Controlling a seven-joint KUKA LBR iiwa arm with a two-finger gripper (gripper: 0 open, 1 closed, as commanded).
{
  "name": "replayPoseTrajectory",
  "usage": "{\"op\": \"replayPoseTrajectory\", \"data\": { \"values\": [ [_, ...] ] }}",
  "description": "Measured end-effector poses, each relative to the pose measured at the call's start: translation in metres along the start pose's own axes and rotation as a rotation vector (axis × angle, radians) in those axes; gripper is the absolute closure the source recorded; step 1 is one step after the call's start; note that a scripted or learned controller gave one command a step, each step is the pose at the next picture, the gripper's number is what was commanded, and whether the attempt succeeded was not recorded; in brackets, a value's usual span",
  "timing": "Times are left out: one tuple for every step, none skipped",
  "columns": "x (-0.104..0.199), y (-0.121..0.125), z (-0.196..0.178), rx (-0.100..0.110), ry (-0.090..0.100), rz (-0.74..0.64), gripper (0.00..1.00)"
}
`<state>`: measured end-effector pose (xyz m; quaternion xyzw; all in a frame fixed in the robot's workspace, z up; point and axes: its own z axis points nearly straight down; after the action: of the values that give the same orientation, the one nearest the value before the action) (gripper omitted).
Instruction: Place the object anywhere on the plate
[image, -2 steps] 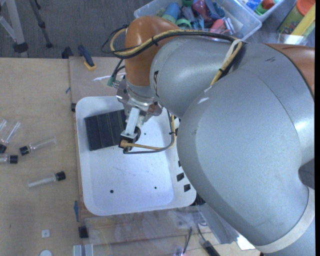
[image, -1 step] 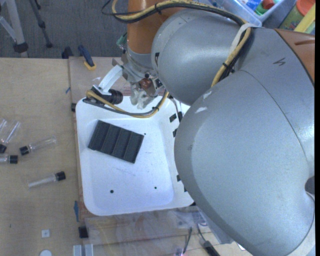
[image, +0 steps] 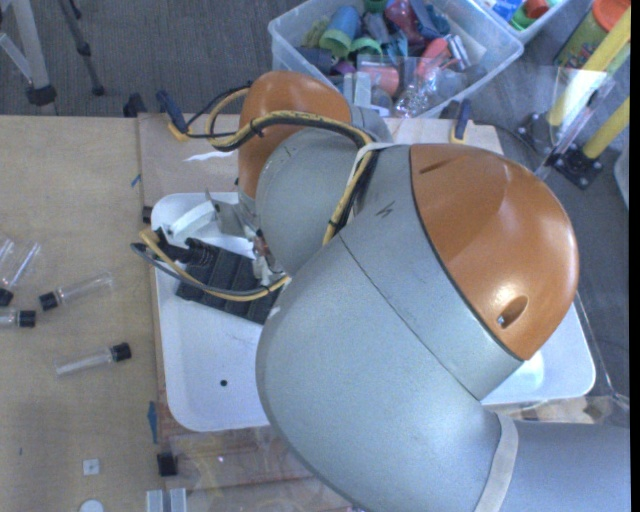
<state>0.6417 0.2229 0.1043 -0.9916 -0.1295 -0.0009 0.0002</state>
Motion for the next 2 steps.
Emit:
{"op": "replayPoseTrajectory", "data": {
  "values": [
    [-0.010, 0.008, -0.116, 0.001, -0.006, -0.567, 1.00],
    [-0.084, -0.025, -0.006, 0.002, -0.009, -0.460, 1.00]
  ]
}}
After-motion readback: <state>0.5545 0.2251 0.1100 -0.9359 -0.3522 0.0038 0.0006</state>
